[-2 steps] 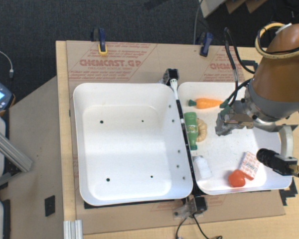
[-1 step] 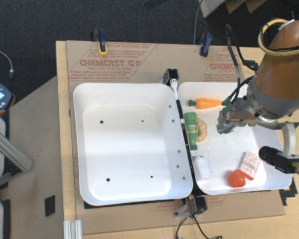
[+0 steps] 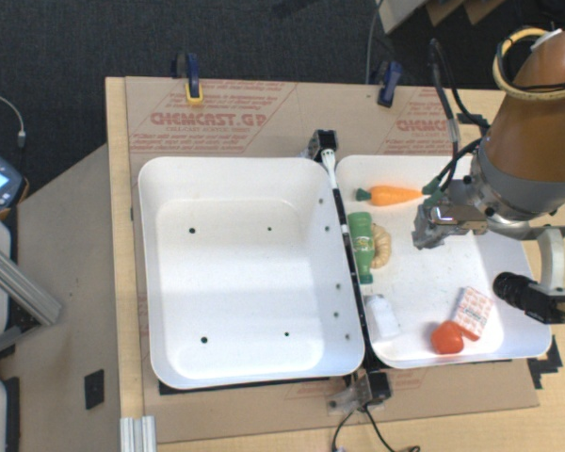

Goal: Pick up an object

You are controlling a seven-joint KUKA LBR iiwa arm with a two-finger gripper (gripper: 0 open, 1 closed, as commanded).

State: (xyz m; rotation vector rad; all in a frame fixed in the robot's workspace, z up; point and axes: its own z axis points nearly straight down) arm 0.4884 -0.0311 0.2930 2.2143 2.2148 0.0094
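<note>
The right bin (image 3: 410, 281) holds an orange carrot (image 3: 393, 195) at its far side. A green bottle (image 3: 361, 244) lies along its left wall beside a tan pretzel-like piece (image 3: 383, 245). A small white object (image 3: 383, 316) lies nearer the front. At the front right sit a red tomato (image 3: 448, 338) and a pink-and-white packet (image 3: 474, 311). My gripper (image 3: 436, 226) hangs over the bin's right middle, just right of the carrot and above bare floor, with nothing seen in it.
The left bin (image 3: 240, 271) adjoins the right one along a black divider (image 3: 344, 243). Blue clamps (image 3: 192, 72) (image 3: 389, 81) hold the cardboard sheet at the back. The arm's orange band and grey body (image 3: 537, 130) loom over the right bin's far right corner.
</note>
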